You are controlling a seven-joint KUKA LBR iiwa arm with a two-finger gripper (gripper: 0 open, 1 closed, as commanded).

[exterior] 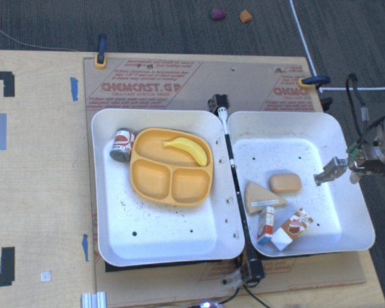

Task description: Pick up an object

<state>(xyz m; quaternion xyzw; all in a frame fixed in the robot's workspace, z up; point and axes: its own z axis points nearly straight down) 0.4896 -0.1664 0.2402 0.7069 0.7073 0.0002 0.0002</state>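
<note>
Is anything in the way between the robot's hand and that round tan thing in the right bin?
Nothing visible blocks it. The end effector sits over the right side of the right bin, and bare white floor lies between it and the tan bun. The wedge lies on the bun's far side.

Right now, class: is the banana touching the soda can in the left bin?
Apart. The camera view shows the banana lying inside the yellow divided plate, while the soda can sits outside the plate's left rim, with plate surface between them.
</note>
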